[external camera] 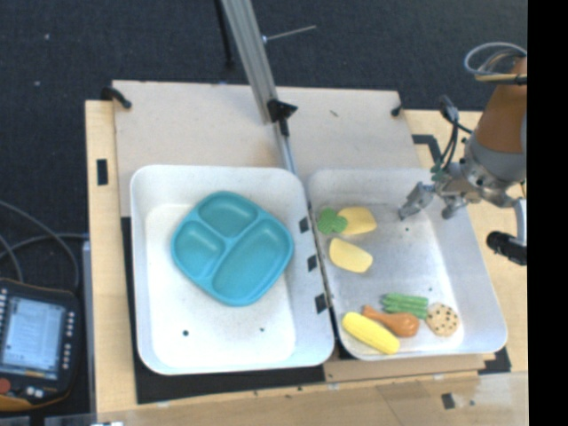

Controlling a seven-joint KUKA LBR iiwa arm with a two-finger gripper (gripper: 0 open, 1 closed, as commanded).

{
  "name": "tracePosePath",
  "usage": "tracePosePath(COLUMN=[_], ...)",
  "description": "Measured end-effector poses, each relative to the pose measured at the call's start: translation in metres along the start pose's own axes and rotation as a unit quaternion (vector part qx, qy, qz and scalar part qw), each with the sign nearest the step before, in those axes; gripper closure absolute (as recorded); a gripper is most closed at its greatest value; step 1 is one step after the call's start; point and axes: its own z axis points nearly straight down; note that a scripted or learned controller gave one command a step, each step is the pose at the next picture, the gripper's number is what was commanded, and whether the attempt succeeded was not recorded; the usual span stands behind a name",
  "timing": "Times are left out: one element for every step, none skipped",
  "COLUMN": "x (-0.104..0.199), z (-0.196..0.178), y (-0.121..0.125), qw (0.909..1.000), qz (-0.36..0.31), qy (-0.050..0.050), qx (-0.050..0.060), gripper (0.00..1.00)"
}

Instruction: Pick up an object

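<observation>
My gripper (432,204) hangs over the back right of the right bin (466,264), open, with nothing between its fingers. Toy foods lie in that bin. A green broccoli (330,221) and a yellow piece (358,220) sit at the back left, left of the gripper. Another yellow piece (351,256) lies just in front of them. Along the front lie a yellow corn cob (370,333), an orange carrot (396,322), green beans (405,303) and a speckled cookie (441,319).
A blue divided plate (232,247) lies in the left bin (155,327). A slanted metal pole (253,51) rises behind the bins, its foot near their shared wall. A tablet (31,340) sits off the bench at the lower left.
</observation>
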Motion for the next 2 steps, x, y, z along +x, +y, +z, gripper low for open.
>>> tracePosePath(x=[0.0056, 0.0046], z=[0.0617, 0.0598], y=[-0.0014, -0.0009], qw=[1.0, 1.0], qz=[-0.001, -0.001], qy=[0.0, -0.001], qx=[0.001, -0.002], gripper=[0.0, 0.0])
